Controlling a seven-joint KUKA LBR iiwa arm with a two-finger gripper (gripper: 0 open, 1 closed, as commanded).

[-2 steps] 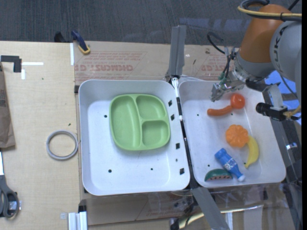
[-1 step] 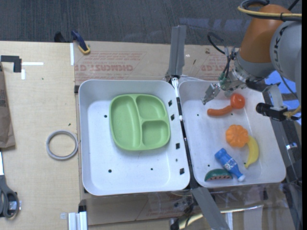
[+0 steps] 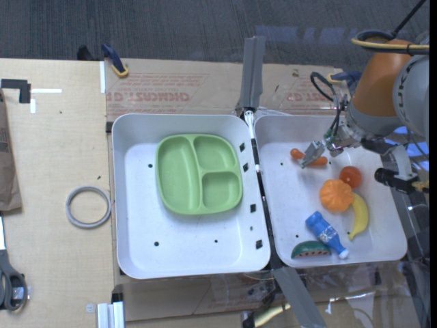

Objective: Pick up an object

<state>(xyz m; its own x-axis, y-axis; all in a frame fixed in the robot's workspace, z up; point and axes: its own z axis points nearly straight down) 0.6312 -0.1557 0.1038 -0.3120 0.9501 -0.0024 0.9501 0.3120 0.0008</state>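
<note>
Presently, the two-finger gripper (image 3: 315, 154), jaws seen parted and gripping nothing, is poised directly over the small orange carrot-shaped toy (image 3: 306, 158), lying roughly left-right.

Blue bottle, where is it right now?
The blue bottle lies in the right bin, near its front edge, between the watermelon slice and the banana, below the orange.

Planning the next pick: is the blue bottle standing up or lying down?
Lying down. The blue bottle rests on its side on the right bin's floor, white cap toward the bin's front right corner, beside the banana.
</note>
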